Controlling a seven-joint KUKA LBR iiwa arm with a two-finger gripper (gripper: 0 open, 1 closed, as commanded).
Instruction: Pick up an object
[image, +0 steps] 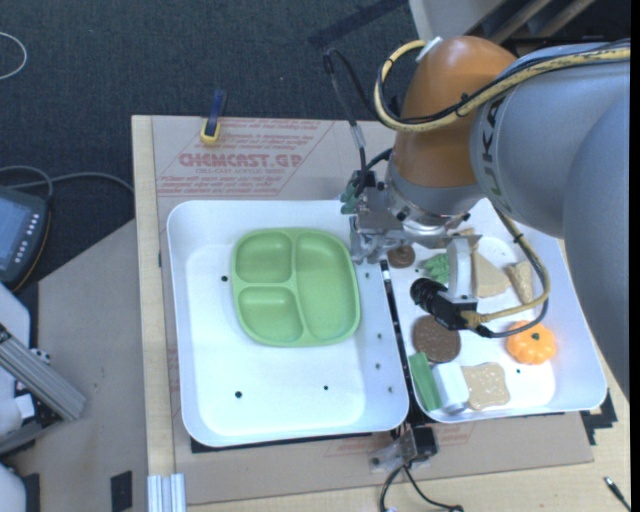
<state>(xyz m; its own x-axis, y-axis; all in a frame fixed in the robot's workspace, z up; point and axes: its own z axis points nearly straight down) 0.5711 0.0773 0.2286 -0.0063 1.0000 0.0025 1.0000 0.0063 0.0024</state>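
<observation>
- Nearest the camera, at the bottom edge of the tabletop (100, 330), a small black connector (418, 441) with trailing wires sits just below the seam between my two bins.
- Left of the seam lies the left bin (200, 400), and a green divided plate (296, 286) with three compartments rests in its upper middle part, tilted a little.
- Right of the seam is the right bin (575, 385), and that is where the pickable objects lie.
- At the near end of the right bin a square piece of toast (485, 384) lies flat, with a green strip (423, 381) just beside it along the bin's left wall.
- A brown round cookie-like disc (437, 339) lies just beyond those two, near the left wall.
- An orange pumpkin-shaped toy (532, 344) sits toward the right side of that bin, apart from the disc.
- Farther back I see pale bread-like pieces (493, 276), a small green leafy item (436, 267) and a small brown round item (401, 256), all close together under my wrist.
- A black cable end (432, 296) hangs from my arm over the middle of the right bin.
- My pincer (378, 238) is at the far end of the seam between the bins, above the corner of the right bin and just beside the green plate's far right edge.
- I cannot tell how wide it stands, nor whether anything is in it, since my wrist and the orange band (450, 100) cover it from above.
- A yellow and blue clip (212, 120) lies at the far edge of the printed brown board (250, 160) under the bins.
</observation>
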